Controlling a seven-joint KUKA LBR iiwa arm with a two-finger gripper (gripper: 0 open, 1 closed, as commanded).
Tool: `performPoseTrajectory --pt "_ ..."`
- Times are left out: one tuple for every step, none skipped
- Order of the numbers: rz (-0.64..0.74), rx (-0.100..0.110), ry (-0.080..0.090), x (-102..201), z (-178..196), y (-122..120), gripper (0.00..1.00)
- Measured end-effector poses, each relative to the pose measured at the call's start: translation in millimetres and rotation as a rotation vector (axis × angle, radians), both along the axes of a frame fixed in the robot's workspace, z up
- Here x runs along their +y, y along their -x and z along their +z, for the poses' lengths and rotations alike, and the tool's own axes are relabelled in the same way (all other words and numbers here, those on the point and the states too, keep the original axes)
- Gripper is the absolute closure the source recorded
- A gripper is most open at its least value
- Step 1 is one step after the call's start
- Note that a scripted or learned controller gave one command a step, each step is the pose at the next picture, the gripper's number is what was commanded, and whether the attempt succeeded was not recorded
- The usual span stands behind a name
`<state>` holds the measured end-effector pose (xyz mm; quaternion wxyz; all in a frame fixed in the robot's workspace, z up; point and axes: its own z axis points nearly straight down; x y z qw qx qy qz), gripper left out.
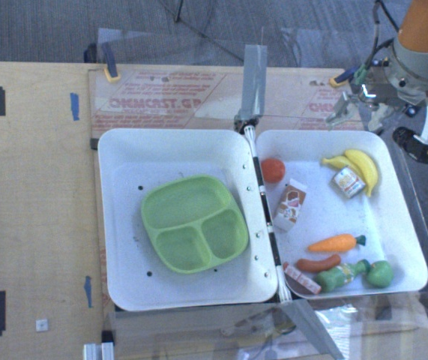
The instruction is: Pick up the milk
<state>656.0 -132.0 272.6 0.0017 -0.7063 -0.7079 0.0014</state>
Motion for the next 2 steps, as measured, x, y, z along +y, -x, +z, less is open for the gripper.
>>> performPoseTrajectory --pt "0.333 -0.011 0.005 26 -151 -11 0.0" --pt "0.238 -0.013 0.006 29 -185 42 0.0"
